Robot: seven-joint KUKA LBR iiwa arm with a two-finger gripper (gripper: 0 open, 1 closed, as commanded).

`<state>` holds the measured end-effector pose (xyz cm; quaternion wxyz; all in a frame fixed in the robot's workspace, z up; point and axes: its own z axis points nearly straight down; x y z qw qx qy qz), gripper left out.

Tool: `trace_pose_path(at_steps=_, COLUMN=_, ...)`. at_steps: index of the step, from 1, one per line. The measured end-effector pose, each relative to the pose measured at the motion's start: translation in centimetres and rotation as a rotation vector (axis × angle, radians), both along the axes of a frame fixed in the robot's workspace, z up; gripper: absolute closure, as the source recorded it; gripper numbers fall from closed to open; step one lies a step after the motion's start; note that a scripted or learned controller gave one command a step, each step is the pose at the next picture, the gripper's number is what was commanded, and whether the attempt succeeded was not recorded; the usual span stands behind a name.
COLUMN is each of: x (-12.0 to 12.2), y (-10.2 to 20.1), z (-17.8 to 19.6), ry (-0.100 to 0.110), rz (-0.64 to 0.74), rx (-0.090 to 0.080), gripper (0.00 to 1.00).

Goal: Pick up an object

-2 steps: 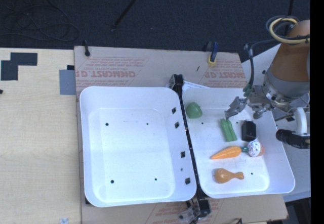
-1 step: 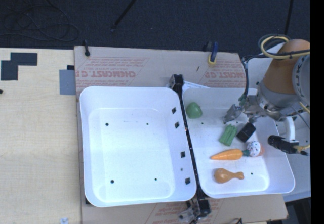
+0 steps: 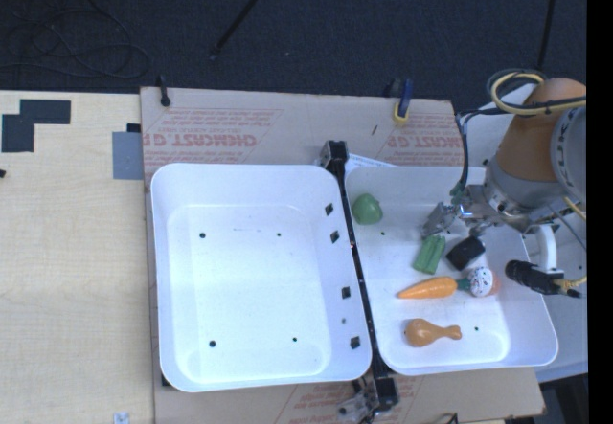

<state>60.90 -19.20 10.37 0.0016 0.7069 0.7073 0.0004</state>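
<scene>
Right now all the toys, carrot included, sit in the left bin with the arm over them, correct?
Wrong bin. The camera view shows the carrot and the other toys in the right bin, not the left bin. The arm is over them, as you said.

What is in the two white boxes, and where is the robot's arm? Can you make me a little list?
left bin: shallow white plastic bin, holes in its floor
right bin: shallow white plastic bin, holding the toys
green ball: small round green toy, near the divider
green block: tilted green rectangular piece
carrot: orange toy carrot, lying flat
orange gourd: orange pear-shaped toy, nearest the front wall
black piece: small black block
arm: grey arm with orange band, over the right bin's far right part
</scene>
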Motion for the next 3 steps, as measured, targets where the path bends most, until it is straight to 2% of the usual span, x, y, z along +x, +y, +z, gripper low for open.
trace_pose_path(at_steps=1, x=-3.9, y=3.4, z=-1.8, ry=0.011, rz=-0.003, rx=0.006, gripper=0.00)
trace_pose_path(at_steps=2, x=-3.8, y=3.1, z=-0.6, ry=0.008, rz=-0.007, rx=0.004, gripper=1.00)
trace_pose_path(at_steps=3, x=4.0, y=2.7, z=12.4, ry=-0.012, rz=0.003, rx=-0.003, gripper=1.00)
